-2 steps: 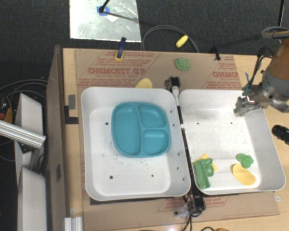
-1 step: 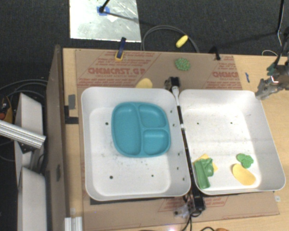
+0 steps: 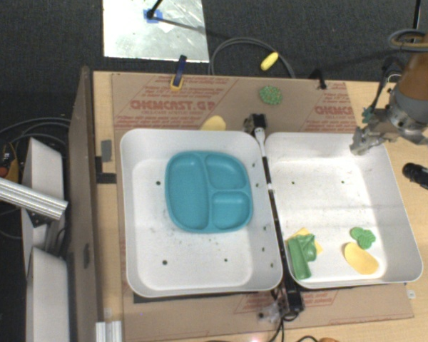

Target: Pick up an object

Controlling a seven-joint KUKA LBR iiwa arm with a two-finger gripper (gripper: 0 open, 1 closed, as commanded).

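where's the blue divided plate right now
In the camera view, the blue divided plate lies flat in the left bin, roughly at its middle, just across the centre divider from the right bin.

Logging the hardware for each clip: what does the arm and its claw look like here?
The arm is grey with an orange-tan band above the wrist, rounded and bulky in its segments. It ends in a small grey metallic claw. Thin dark cables run along the wrist section. The picture is too coarse to read any markings.
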